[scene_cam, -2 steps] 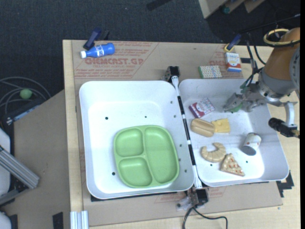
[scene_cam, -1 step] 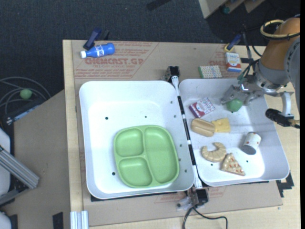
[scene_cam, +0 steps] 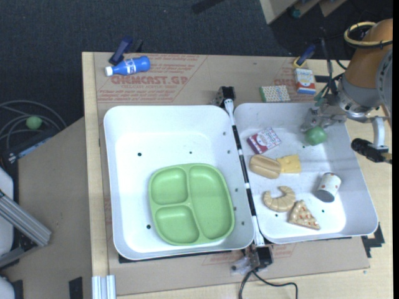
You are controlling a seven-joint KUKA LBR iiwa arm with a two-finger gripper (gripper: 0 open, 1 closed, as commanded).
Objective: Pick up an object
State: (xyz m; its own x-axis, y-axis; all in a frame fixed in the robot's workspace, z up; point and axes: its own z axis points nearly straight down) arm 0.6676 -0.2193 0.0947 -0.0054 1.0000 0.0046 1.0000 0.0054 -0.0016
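My gripper [scene_cam: 319, 123] reaches into the far right part of the right bin [scene_cam: 358, 220], just above a small green round object [scene_cam: 316, 136]. The green object lies directly under the gripper's tip, touching or nearly touching it. Whether it is gripped is not visible. Further forward in the same bin lie a red-and-white packet [scene_cam: 264, 140], a bread roll [scene_cam: 265, 166], a yellow cheese wedge [scene_cam: 290, 163], a croissant [scene_cam: 278, 199], a pizza slice [scene_cam: 303, 215] and a small grey cup [scene_cam: 326, 187] on its side.
The left bin [scene_cam: 124, 167] holds a green divided plate [scene_cam: 190, 202]. On the bench behind the bins lie a blue-and-white bottle [scene_cam: 128, 65] and two small cards [scene_cam: 275, 93]. The arm's grey body [scene_cam: 368, 86] stands over the right bin's far corner.
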